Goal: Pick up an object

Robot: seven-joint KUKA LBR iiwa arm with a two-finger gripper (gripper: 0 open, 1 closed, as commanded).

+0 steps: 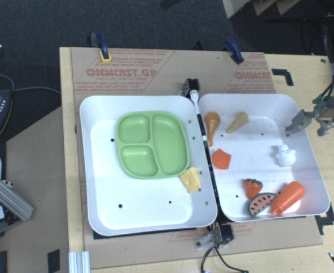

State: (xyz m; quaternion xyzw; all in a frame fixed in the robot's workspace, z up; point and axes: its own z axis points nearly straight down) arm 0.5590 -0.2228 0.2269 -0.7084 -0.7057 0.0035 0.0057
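Camera view: gripper (311,124) hung at the right bin's (303,110) far right rim, fingers spread apart, nothing between them. Nearest piece, a small white lumpy object (284,156), lay on the bin floor just below-left; an orange carrot (287,197) sat further down by the watermelon slice (261,204).

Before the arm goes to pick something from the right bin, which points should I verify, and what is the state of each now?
1. Claw carries nothing: ok, it sits at the right bin's right rim, nothing between its fingers.
2. Claw open: ok, fingers look spread.
3. White object free to grasp: ok, it lies alone.
4. Carrot free: not ok, it touches the watermelon slice.
5. Orange block free: cannot tell, close to the bin wall.
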